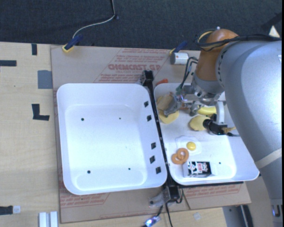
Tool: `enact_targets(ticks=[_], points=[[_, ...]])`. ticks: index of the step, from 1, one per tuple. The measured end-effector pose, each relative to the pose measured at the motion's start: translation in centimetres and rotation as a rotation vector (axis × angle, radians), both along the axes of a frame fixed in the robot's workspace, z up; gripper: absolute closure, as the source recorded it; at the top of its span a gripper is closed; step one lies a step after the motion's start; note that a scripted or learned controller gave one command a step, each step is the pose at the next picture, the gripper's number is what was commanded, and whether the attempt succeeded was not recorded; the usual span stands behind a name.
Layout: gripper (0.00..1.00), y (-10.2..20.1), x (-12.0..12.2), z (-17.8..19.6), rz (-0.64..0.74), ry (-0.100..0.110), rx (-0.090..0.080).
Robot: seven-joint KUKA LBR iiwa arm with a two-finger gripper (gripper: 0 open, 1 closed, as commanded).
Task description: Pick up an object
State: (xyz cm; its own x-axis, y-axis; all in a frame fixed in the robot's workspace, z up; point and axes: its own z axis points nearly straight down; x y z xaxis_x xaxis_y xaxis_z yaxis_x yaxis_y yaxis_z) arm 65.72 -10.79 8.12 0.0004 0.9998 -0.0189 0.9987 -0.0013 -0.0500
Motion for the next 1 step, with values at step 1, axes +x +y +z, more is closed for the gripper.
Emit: enact_targets(ticks=[1], points=[[0.00, -0.02, 0.03, -0.01, -0.001, 0.000, 0.005]])
